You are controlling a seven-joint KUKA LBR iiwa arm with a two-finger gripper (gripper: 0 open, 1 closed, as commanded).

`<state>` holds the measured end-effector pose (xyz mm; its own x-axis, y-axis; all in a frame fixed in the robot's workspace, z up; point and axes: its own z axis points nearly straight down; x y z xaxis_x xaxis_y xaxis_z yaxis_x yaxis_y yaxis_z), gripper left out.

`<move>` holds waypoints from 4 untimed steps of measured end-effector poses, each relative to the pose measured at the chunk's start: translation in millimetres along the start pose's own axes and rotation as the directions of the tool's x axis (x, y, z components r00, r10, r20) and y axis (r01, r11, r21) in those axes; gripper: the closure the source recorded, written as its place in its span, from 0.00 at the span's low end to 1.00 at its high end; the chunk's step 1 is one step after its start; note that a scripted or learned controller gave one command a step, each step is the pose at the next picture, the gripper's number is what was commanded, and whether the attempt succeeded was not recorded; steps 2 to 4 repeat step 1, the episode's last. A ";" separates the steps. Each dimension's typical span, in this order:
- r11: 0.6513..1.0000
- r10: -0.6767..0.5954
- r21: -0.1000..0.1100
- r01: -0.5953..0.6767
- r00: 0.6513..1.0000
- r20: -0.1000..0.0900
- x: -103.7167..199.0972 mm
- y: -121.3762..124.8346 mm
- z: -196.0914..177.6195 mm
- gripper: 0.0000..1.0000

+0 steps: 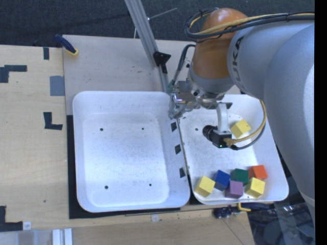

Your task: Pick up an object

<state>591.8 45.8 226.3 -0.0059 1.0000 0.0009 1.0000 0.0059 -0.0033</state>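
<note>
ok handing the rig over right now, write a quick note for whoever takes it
Tool: above the far end of the divide between the bins, with no cube visibly in it.
Things: all in the right bin. The lone yellow cube is mid-bin. Clustered at the near edge are the left yellow cube, blue cube, green cube, purple cube, orange cube and right yellow cube.
Done: nothing lifted yet.
Left: pick a cube, probably the lone one, then descend, grasp and lift.
</note>
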 end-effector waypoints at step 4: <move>1.000 -0.001 0.000 0.001 1.000 0.000 49.3 -3.7 4.8 1.00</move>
